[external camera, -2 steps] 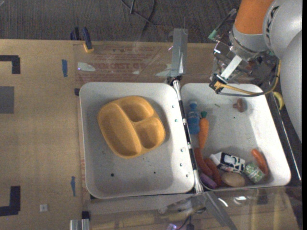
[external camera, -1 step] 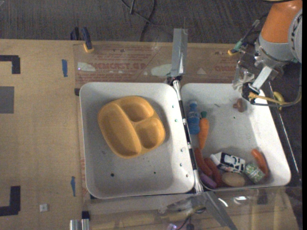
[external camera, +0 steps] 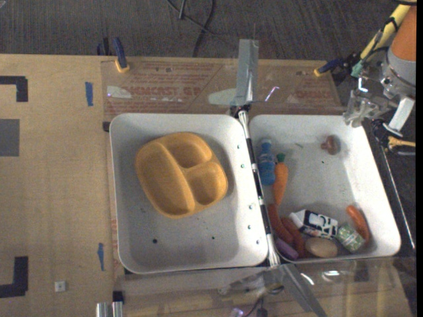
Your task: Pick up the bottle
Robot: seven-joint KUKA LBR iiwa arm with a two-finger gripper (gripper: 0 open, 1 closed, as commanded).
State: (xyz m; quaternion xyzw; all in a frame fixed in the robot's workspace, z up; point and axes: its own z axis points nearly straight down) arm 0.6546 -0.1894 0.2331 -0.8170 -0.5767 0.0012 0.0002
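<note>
Small blue plastic bottle (external camera: 266,163) lies in the right shallow white bin (external camera: 373,170), against that bin's left wall, long axis running near-far, cap toward the far side. Orange carrot with green top (external camera: 280,180) lies just beside it on the right, touching or nearly so. Metal two-finger pincer (external camera: 357,109) hangs at the far right corner of the same bin, over the rim, well apart from the bottle; the bottle sits left and nearer than the pincer. Nothing between the pincer tips; whether they are spread or pressed together cannot be told. Grey arm with orange band (external camera: 404,35) comes in from the top right.

Small brown round item (external camera: 330,144) lies in the far part of the right bin, between bottle and pincer. Near end of that bin holds a cluster: black-and-white carton (external camera: 318,222), tan potato-like piece (external camera: 322,247), orange-red sausage shape (external camera: 358,220), red and purple long pieces (external camera: 283,233).

Left shallow white bin (external camera: 132,236) carries a yellow three-compartment plastic plate (external camera: 181,173). Both bins rest on the plywood desk (external camera: 53,177).
</note>
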